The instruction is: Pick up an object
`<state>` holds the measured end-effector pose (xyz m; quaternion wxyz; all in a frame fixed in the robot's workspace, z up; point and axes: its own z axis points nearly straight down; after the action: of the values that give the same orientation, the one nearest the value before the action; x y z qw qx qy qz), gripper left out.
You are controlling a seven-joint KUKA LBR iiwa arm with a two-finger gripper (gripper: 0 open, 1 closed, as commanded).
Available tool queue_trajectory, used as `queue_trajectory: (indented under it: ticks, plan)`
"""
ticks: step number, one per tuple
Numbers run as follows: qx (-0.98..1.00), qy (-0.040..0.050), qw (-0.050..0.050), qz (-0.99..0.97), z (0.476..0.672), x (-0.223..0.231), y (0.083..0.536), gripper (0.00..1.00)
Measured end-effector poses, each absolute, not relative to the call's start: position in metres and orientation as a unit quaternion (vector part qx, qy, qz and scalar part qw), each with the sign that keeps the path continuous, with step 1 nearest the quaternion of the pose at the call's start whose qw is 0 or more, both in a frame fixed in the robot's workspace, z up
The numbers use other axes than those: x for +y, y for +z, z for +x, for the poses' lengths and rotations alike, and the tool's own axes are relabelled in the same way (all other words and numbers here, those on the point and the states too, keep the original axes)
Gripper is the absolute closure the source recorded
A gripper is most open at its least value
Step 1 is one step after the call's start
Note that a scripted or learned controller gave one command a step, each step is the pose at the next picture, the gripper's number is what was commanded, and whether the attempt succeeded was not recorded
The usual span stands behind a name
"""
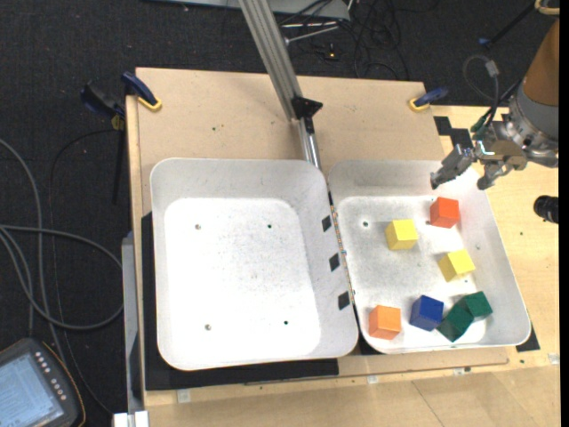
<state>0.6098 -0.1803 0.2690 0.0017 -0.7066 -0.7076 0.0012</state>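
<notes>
My gripper [464, 174] hangs over the far right corner of the right bin [360, 327], open, with nothing between its two fingers. Just below it lies a red-orange block [444, 212]. In the same bin sit a yellow block [401, 234], a second yellow block [457, 263], an orange block [384, 321], a blue block [427, 312] and two dark green blocks [466, 315] touching each other at the near right.
The left bin [178, 185] lies beside the right one, divided by a rim with black clips. A slanted metal pole [271, 47] rises from the bench's back. Blue-yellow clamps [140, 90] hold the board's far corners.
</notes>
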Motion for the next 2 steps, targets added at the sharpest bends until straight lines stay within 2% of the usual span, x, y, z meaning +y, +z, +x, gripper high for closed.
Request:
queue_trajectory:
  ticks: [1,2]
  plan:
    - [-0.708,0.0003,0.0,-0.706,0.611,-0.18,0.271,0.0]
    - [-0.707,0.0018,0.002,-0.708,0.6,-0.182,0.219,0.0]
